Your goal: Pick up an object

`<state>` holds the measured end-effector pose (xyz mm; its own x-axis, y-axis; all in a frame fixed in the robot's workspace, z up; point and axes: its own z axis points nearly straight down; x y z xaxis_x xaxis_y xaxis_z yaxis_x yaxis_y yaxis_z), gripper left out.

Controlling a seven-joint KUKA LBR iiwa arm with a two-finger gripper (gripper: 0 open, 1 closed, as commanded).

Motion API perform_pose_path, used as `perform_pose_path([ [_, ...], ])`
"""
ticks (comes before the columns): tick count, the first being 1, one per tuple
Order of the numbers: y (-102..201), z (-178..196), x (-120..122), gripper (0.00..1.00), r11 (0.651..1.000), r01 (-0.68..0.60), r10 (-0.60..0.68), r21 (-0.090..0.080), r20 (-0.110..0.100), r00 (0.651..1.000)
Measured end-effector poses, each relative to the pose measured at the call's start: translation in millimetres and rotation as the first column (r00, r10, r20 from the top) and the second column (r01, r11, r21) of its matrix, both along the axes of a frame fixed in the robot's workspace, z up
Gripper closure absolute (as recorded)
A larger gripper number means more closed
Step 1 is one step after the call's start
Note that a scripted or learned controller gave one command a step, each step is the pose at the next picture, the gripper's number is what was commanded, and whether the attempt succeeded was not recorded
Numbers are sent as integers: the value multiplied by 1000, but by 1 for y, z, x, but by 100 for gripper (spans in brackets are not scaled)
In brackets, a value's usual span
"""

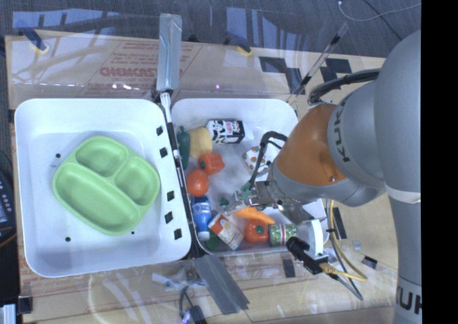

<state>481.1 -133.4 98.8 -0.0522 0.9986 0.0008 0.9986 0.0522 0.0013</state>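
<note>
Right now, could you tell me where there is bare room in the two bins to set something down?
The left bin has bare floor all around the green divided plate, widest along its top edge and bottom-left corner. The right bin is crowded: toy food packs its left side and bottom, and the arm covers its right. A bare strip remains along its top wall.

Arm bent low from the right

The grey arm (390, 122) reaches in from the right, its orange band (309, 151) just above the wrist, the wrist angled down and leftward. The gripper (247, 197) sits low beneath it, dark and partly hidden by the wrist housing.
</note>
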Motion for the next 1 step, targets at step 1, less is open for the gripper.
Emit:
perform_pose_path([
  [1,57,133,129,100,979,205,-205,-2,-6,979],
])
